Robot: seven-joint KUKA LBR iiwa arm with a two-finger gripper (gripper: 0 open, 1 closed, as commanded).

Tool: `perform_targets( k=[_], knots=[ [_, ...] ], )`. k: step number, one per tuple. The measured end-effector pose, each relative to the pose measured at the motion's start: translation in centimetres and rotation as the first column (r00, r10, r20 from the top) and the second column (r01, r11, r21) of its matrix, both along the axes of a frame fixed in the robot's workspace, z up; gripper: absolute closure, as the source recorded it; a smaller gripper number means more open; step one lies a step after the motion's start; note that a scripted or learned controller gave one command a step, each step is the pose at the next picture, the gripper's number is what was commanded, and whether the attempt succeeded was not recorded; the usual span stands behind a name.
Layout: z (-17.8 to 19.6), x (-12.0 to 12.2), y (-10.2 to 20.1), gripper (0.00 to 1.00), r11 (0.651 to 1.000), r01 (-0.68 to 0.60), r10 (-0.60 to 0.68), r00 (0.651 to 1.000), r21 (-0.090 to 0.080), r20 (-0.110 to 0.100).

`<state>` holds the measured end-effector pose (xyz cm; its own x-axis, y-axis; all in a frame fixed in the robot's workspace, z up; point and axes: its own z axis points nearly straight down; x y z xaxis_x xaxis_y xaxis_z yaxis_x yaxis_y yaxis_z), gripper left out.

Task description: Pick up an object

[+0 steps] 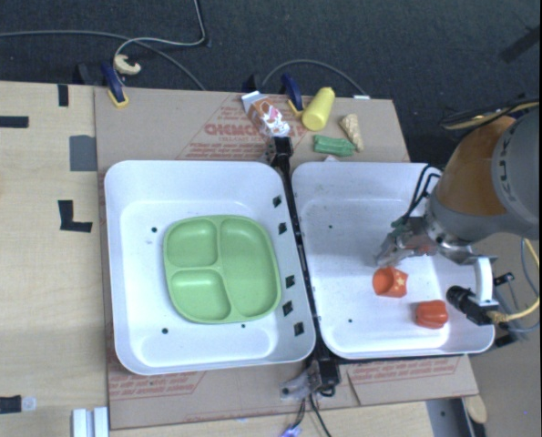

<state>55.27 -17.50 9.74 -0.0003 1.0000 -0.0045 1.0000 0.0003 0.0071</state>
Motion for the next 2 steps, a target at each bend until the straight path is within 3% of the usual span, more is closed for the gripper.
perform_targets(
  k=[1,2],
  knots=[
    [0.0,0.0,0.0,0.0,1.0,0.0,0.0,1.0,0.0,0.0],
    [-1.1,-5.7,3.0,0.0,1.0,0.001,-0.001,1.0,0.002,-0.002]
  ],
)
